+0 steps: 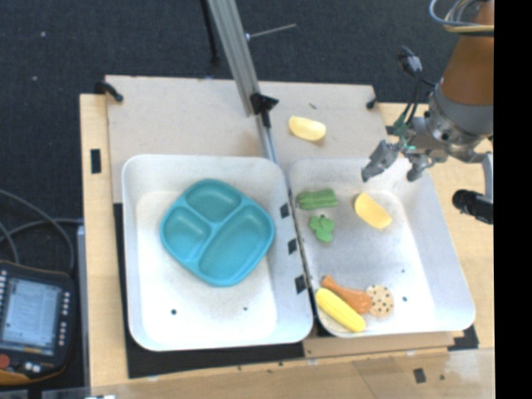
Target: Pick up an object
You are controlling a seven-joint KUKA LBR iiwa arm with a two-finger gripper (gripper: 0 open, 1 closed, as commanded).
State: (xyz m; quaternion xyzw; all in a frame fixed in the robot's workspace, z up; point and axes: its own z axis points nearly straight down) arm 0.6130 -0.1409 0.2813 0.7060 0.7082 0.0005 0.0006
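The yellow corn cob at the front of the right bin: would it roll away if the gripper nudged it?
Probably: the corn cob looks rounded and elongated, so it may roll sideways. The carrot touching it and the bin wall nearby might stop it. It looks like smooth plastic, likely light and slippery.

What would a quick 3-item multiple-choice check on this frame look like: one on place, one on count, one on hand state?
1. Where does the blue divided plate lie?
A. in the left bin
B. in the right bin
C. on the bare bench

2. How many green pieces lie in the right bin?
A. none
B. two
C. five

3. What is the state of the hand?
A. shut on the plate
B. open, holding nothing
C. shut on a yellow piece

Answers:
1. A, the plate sits in the left bin.
2. B, one green piece lies just above another near the bin's left wall.
3. B, the fingers stand spread over the bin's upper edge with nothing between them.
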